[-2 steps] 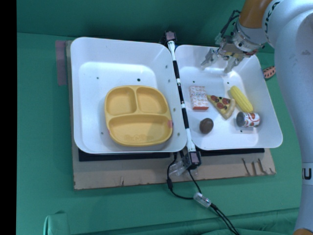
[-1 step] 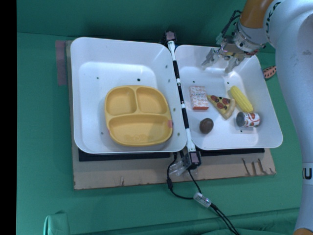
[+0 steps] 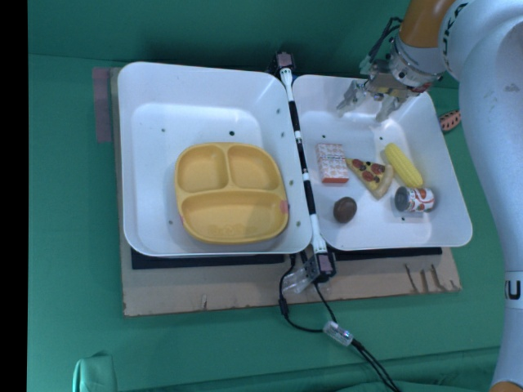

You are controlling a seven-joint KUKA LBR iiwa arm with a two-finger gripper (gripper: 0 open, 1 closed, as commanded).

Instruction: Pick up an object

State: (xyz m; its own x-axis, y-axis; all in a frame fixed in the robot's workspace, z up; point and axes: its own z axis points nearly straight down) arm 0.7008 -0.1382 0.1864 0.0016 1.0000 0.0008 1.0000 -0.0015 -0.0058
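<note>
The gripper (image 3: pixel 366 102) hangs over the far part of the right bin (image 3: pixel 445 227), at about twelve o'clock from the things lying in it; its fingers (image 3: pixel 347 98) are spread wide with nothing between them. Five small things lie in that bin, one of each. The corn cob (image 3: pixel 402 165) lies slantwise nearest the gripper, just beside the pizza slice (image 3: pixel 370 175) at its nine o'clock. The small can (image 3: pixel 413 199) lies on its side at six o'clock from the cob. The patterned box (image 3: pixel 332 162) lies at nine o'clock from the pizza, and the dark brown round thing (image 3: pixel 345 210) at six o'clock from the box. All look like light, stiff toy pieces. The cob seems the likeliest pick: long and narrow, best pinched across its middle. The can may roll, the round thing may slip out of a pinch, and the pizza slice lies low and flat. The left bin (image 3: pixel 147 88) holds one yellow divided plate (image 3: pixel 231 192) with three compartments. There are two bins on the counter (image 3: pixel 65 219).
</note>
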